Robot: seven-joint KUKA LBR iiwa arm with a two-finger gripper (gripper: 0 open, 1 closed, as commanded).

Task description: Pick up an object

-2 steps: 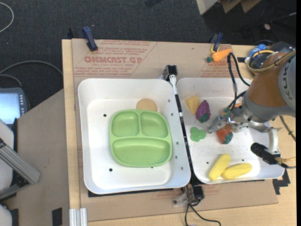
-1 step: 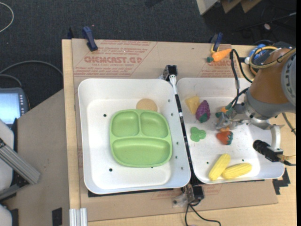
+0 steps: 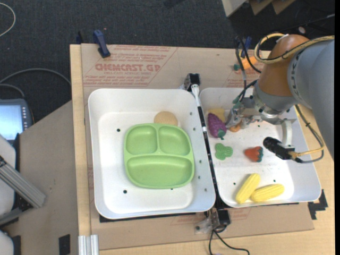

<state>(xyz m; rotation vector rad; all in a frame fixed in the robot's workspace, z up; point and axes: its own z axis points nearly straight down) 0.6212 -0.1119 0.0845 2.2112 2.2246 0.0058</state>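
Note:
My gripper (image 3: 235, 119) is low in the upper left part of the right bin (image 3: 303, 193), under the grey arm with its orange band (image 3: 276, 70). Just left of it lies a purple toy vegetable (image 3: 215, 125) with a small yellow piece (image 3: 217, 112) above it. A small orange item (image 3: 234, 126) sits right at the gripper tip, partly hidden. Further down the bin are a green broccoli piece (image 3: 223, 152), a red toy (image 3: 254, 153) and two yellow corn-like pieces (image 3: 246, 188) (image 3: 268, 192).
The left bin (image 3: 101, 142) holds a green divided plate (image 3: 158, 155) and a tan round item (image 3: 166, 118) at its top edge. A black part with a cable (image 3: 278, 147) hangs over the right bin beside the red toy. A ridge (image 3: 203, 132) separates the bins.

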